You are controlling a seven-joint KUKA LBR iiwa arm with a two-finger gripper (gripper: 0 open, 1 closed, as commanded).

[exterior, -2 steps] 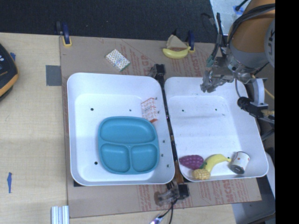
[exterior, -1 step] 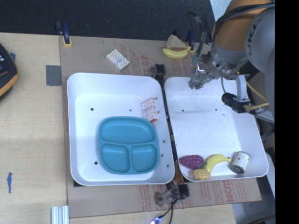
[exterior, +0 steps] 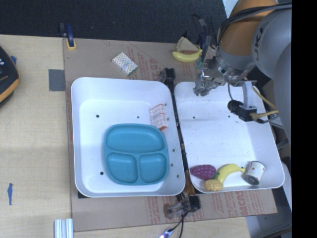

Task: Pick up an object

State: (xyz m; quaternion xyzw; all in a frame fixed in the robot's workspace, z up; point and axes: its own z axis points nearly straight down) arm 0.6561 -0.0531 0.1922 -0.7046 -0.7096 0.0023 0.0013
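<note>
My gripper (exterior: pixel 202 87) hangs over the far left corner of the right bin (exterior: pixel 223 133), below the grey arm with its orange band. It has no object under it there. At the bin's near edge lie a purple grape bunch (exterior: pixel 202 171), a yellow banana (exterior: pixel 229 172), a small corn cob (exterior: pixel 214 185) and a white can (exterior: pixel 254 172) on its side. The left bin (exterior: pixel 89 113) holds a blue divided plate (exterior: pixel 136 153) and a red-and-white packet (exterior: pixel 158 116) by its right wall.
Behind the bins, on the cardboard, lie a second banana (exterior: pixel 186 56) and a patterned packet (exterior: pixel 124 63). A black cable fitting (exterior: pixel 241 109) hangs off the arm over the right bin. A black-and-yellow device (exterior: pixel 6 73) sits at the far left.
</note>
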